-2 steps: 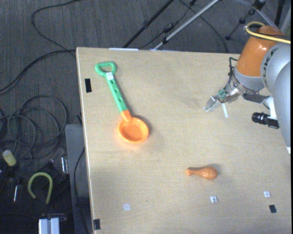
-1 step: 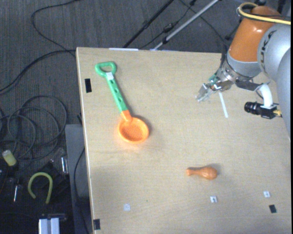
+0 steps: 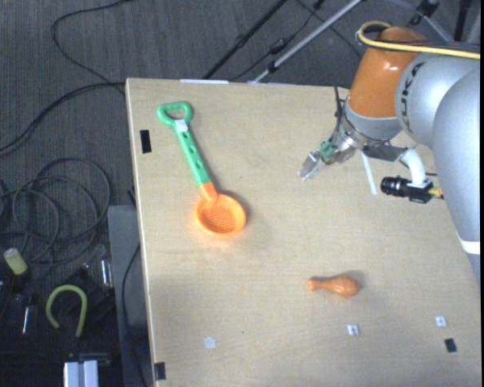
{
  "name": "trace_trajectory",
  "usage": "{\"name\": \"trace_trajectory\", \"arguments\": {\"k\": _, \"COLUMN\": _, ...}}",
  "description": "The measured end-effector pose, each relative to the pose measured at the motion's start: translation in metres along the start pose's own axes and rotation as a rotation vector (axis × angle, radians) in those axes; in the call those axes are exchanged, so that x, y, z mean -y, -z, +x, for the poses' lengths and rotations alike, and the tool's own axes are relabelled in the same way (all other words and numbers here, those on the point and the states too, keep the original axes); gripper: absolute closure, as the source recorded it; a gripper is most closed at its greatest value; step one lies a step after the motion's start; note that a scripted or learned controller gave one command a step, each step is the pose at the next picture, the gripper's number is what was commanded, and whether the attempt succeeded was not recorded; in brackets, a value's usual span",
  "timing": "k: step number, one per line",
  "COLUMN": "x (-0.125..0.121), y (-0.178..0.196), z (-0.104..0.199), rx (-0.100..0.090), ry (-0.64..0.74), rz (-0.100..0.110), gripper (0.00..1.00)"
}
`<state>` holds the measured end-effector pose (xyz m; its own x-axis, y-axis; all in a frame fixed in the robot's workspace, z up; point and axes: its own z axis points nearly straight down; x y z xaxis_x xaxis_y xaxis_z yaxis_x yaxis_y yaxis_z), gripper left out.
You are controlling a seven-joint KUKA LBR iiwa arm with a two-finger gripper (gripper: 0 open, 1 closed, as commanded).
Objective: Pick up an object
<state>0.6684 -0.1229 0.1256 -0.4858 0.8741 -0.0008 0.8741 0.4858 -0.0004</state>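
Nearest the bottom of the view, a small orange pear-shaped object lies on its side on the bare tan tabletop, its thin end pointing left and a few small dark and pale markers dotted around the lower right corner of the surface. Further up and to the left sits a toy strainer spoon, its round orange sieve head resting flat and its green perforated handle running up toward the far left corner, ending in a loop. Well to the right of the spoon, above the orange object and clear of both, the end effector hangs low over the surface on the grey arm with its orange band, tilted down to the left; its fingers look slightly parted, with nothing between them. Beyond the tabletop, dark carpet carries loose black cables and light stand legs.
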Motion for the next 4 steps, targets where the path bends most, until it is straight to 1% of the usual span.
{"name": "trace_trajectory", "arguments": {"k": 1, "x": 0.047, "y": -0.043, "z": 0.018, "rx": -0.004, "ry": -0.17, "rz": 0.001, "gripper": 1.0}}
{"name": "trace_trajectory", "arguments": {"k": 2, "x": 0.047, "y": -0.043, "z": 0.018, "rx": -0.004, "ry": -0.17, "rz": 0.0, "gripper": 0.0}}
{"name": "trace_trajectory", "arguments": {"k": 3, "x": 0.031, "y": -0.042, "z": 0.028, "rx": -0.001, "ry": 0.21, "rz": -0.002, "gripper": 0.0}}
{"name": "trace_trajectory", "arguments": {"k": 4, "x": 0.03, "y": -0.033, "z": 0.029, "rx": -0.003, "ry": 0.209, "rz": -0.005, "gripper": 1.0}}
